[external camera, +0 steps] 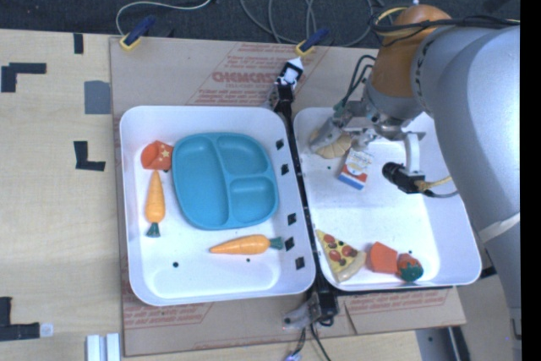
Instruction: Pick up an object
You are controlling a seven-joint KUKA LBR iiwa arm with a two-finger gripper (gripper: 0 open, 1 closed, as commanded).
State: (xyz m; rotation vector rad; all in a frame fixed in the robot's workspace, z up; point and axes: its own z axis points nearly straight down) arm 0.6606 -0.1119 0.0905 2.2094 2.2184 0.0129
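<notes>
By the right bin's [439, 220] near edge lie a toy pizza slice [340, 254] and a red-orange toy vegetable with a green end [395, 260]. Toward its far-left corner the pincer [338, 131] hangs over a tan bread-like toy [331, 146], with a small white carton with red and blue print [355, 168] just beside. A good grasp, I judge, means centring on one piece and descending straight. The arm hides the pincer's tips; I cannot tell its state.

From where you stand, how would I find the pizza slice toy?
Look in the right bin, then down along its near edge. The pizza slice lies in the corner beside the middle divider. It is a tan triangle with red spots, unlike the plain orange-red toy next to it.
</notes>
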